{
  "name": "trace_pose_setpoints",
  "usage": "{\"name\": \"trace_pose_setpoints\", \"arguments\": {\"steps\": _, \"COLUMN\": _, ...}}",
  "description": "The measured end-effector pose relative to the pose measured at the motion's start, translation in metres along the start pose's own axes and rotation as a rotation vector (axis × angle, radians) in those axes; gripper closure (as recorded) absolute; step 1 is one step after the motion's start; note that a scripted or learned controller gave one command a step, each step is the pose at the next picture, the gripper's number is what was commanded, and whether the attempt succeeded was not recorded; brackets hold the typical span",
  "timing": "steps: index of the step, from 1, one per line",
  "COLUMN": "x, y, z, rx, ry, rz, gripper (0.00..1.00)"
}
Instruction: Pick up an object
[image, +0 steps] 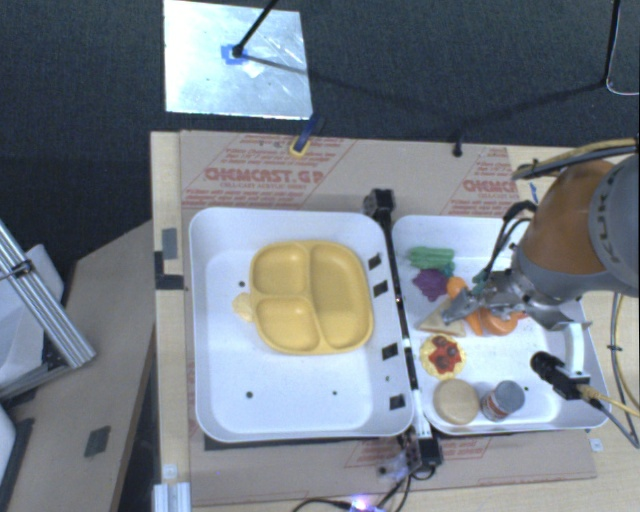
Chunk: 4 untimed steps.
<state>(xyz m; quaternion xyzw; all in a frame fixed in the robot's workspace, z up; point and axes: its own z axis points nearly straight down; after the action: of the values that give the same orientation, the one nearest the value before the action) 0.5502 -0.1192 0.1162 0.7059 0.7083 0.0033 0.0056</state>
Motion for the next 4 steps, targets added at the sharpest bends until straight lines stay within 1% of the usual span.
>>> {"name": "trace_pose_setpoints", "arguments": {"steps": 1, "x": 0.001, "y": -0.002, "z": -0.006, "rx": 0.008, "ry": 0.003, "rz": 0.001, "gripper": 1.0}}
{"name": "trace_pose_setpoints", "arguments": {"steps": 2, "x": -0.002, "y": -0.01, "z": -0.061, "rx": 0.007, "ry": 0.002, "rz": 0.002, "gripper": 1.0}}
{"name": "trace_pose_setpoints", "arguments": {"steps": 3, "x": -0.003, "y": -0.007, "z": -0.112, "rx": 0.005, "ry": 0.002, "rz": -0.001, "gripper": 1.0}}
{"name": "trace_pose_setpoints", "arguments": {"steps": 4, "x": 0.051, "y": -0.034, "z": -0.105, "rx": 0.013, "ry": 0.005, "rz": -0.005, "gripper": 1.0}}
